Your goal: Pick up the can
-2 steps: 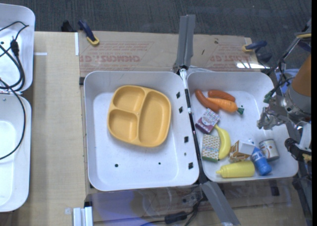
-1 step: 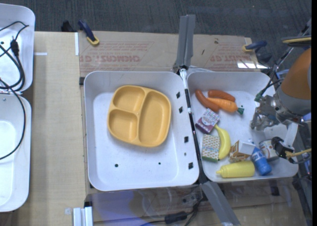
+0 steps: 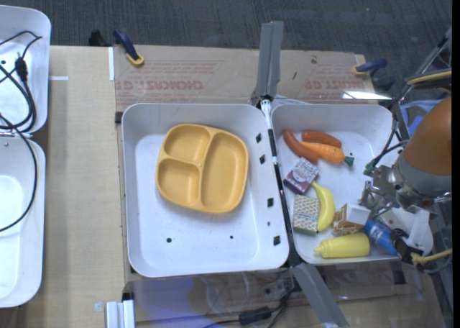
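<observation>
**Can pick: gripper low at right bin's near-right corner**

Camera view. Dark carpet behind; a cardboard-topped bench [image 3: 215, 71] bears two shallow white bins side by side. The left white bin [image 3: 144, 247] holds a yellow three-compartment plastic plate [image 3: 203, 168]. The right white bin [image 3: 338, 114] holds two orange toy carrots [image 3: 316, 147], a small purple carton [image 3: 302, 175], a yellow toy banana [image 3: 325, 206], a green-and-white carton [image 3: 306, 213], a yellow squeeze bottle [image 3: 342, 247] lying on its side and a small tan box [image 3: 348, 217].

The blue cylindrical can [image 3: 379, 235] lies tipped on its side at the near-right corner of the right bin, just right of the squeeze bottle's base, partly under the arm's hardware.

The grey arm's gripper [image 3: 377, 208] sits low just above the can, amid cables and brackets. Whether its claw is wide, narrow or holding anything: cannot tell, the wrist hides it.

Handling judgement: the can is likely light, stiff, smooth-walled and prone to roll. Best hold is across the round body near mid-length, jaws square to its axis. The bin wall and bottle crowd the approach.
</observation>
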`<state>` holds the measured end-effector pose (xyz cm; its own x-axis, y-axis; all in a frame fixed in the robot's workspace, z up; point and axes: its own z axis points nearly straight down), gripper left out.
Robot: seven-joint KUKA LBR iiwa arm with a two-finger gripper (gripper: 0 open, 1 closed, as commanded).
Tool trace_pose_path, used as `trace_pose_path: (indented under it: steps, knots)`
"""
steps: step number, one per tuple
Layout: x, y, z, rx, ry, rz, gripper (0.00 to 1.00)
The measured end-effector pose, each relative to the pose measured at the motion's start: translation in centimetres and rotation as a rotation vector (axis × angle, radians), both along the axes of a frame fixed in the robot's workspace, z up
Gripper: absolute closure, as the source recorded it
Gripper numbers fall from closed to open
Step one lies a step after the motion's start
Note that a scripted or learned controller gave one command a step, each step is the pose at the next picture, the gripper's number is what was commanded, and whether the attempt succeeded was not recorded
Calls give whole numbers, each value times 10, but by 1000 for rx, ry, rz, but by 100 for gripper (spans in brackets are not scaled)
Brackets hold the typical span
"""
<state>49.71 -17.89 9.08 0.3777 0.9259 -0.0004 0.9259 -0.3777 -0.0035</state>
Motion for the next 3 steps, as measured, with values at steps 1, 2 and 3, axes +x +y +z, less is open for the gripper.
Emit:
trace_pose_path:
  steps: [1,2,3]
  knots:
    - [-12,6,73,-1,-2,135,0]
    - [20,20,0,-1,-1,136,0]
    - [28,-34,0,-2,-2,159,0]
